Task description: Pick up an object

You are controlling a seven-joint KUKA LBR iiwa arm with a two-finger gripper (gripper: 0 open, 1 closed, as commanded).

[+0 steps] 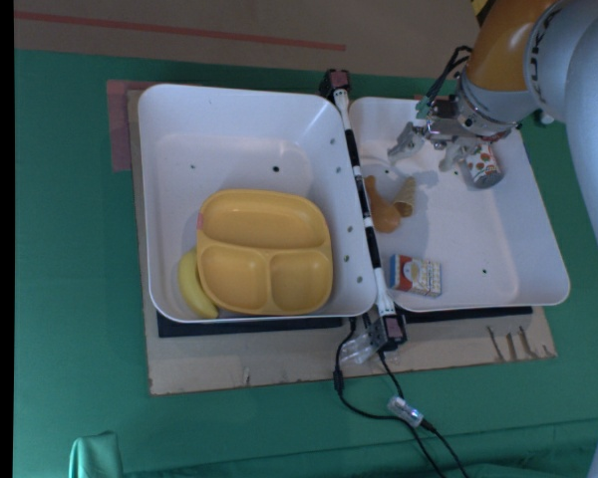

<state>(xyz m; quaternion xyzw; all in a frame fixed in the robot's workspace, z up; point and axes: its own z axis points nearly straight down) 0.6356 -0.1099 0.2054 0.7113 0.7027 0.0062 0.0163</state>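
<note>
1. Pincer [448, 152]: hangs over the far part of the right bin [538, 257]; whether its fingers are open or closed cannot be told from this slant; nothing is seen held
2. Small can [484, 168]: lies tilted in the right bin, just beside the pincer on its right; likely light and stiff, round and smooth, so apt to roll or slip; best taken across the body
3. Drumstick toy [381, 207]: right bin, near the divider; probably light plastic; thick end offers the firmer hold
4. Cone toy [407, 195]: touching or just beside the drumstick; small, tapered, likely to squirt out of a pinch
5. Small box [415, 274]: lies flat near the front of the right bin; light, crushable; take by its edges
6. Yellow tray [264, 252] and banana [193, 285]: left bin [179, 118], well apart from the pincer
</note>
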